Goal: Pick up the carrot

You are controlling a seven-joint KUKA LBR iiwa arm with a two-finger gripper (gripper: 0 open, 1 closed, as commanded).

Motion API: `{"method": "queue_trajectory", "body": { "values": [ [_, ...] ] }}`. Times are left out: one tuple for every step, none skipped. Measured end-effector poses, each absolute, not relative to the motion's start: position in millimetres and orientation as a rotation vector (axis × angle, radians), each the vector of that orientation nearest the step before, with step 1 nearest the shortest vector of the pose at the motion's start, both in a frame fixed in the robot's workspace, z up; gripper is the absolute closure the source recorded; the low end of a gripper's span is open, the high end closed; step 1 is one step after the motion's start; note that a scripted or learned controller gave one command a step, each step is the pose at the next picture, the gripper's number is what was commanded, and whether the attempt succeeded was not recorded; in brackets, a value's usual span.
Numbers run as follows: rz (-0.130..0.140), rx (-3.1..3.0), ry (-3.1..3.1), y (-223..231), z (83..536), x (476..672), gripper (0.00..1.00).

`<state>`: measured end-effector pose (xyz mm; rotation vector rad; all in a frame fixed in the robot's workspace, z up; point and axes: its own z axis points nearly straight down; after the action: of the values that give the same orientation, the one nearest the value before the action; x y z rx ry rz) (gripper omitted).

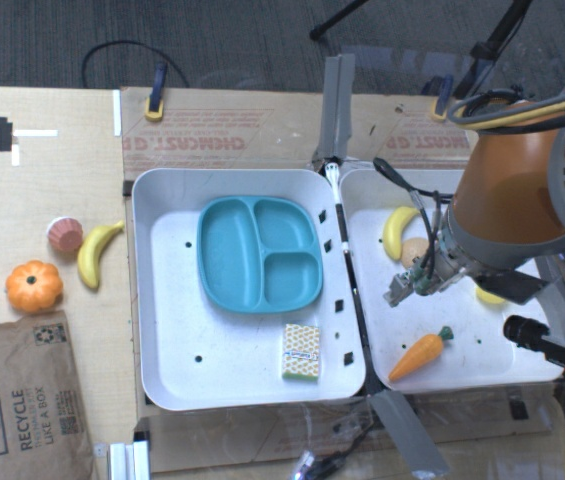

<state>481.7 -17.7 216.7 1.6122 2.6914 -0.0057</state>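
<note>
An orange carrot (418, 355) with a green tip lies on the floor of the right bin (462, 368), near its front. My gripper (409, 286) hangs above the bin's middle, up and a little left of the carrot and apart from it. The arm's orange band and wrist cover much of the bin's right half.
A banana (396, 230) and a pale round item (415, 251) lie at the back of the right bin; a yellow piece (491, 295) shows beside the wrist. The left bin (162, 268) holds a teal divided plate (260, 253) and a small patterned box (301, 352). A banana, pumpkin and cupcake sit on the bench left.
</note>
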Motion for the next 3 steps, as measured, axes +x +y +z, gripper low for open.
{"method": "queue_trajectory", "body": {
  "values": [
    [-0.004,1.907,2.499,-91.0,190.5,477.1,1.0],
    [-0.004,1.907,2.499,-90.9,190.5,477.2,0.0],
    [-0.001,1.747,2.612,-110.8,91.4,477.3,0.0]
  ]
}}
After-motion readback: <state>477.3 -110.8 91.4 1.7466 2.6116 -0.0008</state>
